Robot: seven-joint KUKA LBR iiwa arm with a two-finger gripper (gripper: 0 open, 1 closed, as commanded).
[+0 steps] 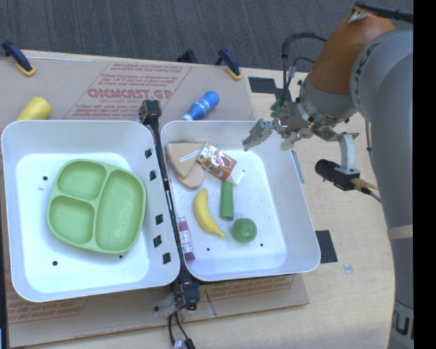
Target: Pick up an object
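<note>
Candidates all sit in the right bin: a yellow banana near its middle, a green cucumber-shaped piece just right of the banana, a green lime-like ball just below-right of the banana, a small carton above the banana, and a tan bread-like slice above-left of it, touching the carton's edge. A small wrapped bar lies left of the banana against the bin's left wall.

Gripper hovers over the bin's upper-right rim, well up and right of the banana, clear of everything. Fingers read as apart, nothing between them.

Step, as I judge it: approach, no grasp yet. Next move needs travel down-left into the bin and a target choice. The lime is the most isolated; banana and cucumber lie close together, so closing on one risks nudging the other. The carton/slice overlap is the worst bet.

Left bin holds a green divided plate, not relevant.
</note>
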